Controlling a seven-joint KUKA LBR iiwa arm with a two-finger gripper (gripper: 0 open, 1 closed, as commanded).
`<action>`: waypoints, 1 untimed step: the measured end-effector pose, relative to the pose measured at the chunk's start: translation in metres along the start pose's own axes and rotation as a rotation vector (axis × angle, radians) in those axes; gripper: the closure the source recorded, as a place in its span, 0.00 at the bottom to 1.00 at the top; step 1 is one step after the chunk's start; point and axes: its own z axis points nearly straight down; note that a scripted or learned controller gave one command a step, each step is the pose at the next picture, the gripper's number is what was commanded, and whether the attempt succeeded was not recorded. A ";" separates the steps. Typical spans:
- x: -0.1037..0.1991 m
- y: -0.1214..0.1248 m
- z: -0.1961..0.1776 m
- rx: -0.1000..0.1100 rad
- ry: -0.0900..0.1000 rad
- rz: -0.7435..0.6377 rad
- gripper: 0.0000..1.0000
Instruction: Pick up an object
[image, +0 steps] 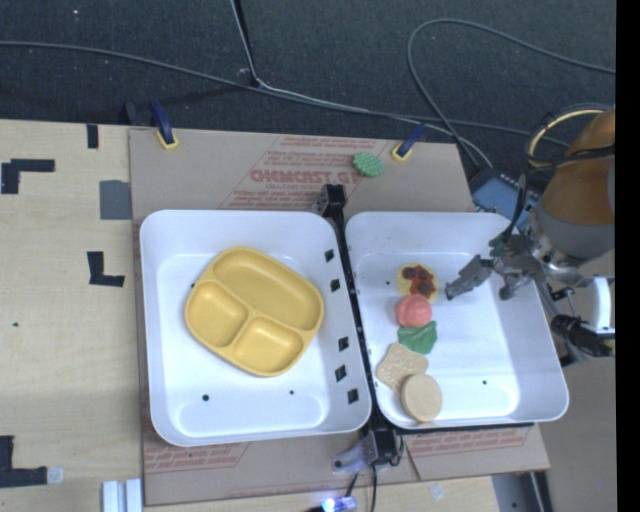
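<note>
The claw (486, 277), fingers spread apart and gripping nothing, hangs over the right bin (520, 385), with the pink strawberry toy (414, 311) lying near it, toward the bin's left side, among other toy food.

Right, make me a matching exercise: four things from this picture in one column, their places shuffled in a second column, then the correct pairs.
Things
1. yellow divided plate
2. green piece
3. round tan cookie
4. hand

Places
A. on the cardboard behind the bins
B. over the right bin's far right part
C. in the left bin
D. at the right bin's near edge

Pairs: 1-C, 2-A, 3-D, 4-B
</note>
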 end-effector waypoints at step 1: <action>0.000 0.003 -0.008 -0.013 -0.003 -0.004 0.00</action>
